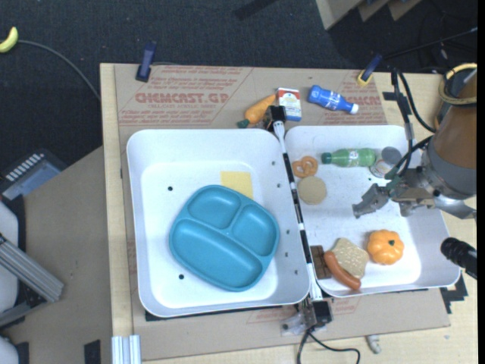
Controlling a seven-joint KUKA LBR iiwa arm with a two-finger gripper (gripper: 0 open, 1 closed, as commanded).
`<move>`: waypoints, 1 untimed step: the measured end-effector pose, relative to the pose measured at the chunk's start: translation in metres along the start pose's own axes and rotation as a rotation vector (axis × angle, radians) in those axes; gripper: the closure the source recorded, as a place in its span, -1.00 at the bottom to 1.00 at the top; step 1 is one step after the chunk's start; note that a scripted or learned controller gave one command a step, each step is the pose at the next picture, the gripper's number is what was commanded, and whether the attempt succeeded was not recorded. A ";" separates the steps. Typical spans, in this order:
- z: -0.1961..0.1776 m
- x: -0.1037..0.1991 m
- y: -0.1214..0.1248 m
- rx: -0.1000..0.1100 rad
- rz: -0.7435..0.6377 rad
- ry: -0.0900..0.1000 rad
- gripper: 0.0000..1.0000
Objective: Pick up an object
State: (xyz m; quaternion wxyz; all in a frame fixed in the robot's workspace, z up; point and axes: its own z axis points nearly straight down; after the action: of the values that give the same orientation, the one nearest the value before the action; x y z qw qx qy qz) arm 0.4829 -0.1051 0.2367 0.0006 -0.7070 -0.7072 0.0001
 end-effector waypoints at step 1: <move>0.054 -0.054 0.003 0.001 0.001 0.000 -1.00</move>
State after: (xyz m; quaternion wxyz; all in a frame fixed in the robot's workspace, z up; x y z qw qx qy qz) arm 0.4859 -0.1591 0.1830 0.0008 -0.7076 -0.7066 0.0006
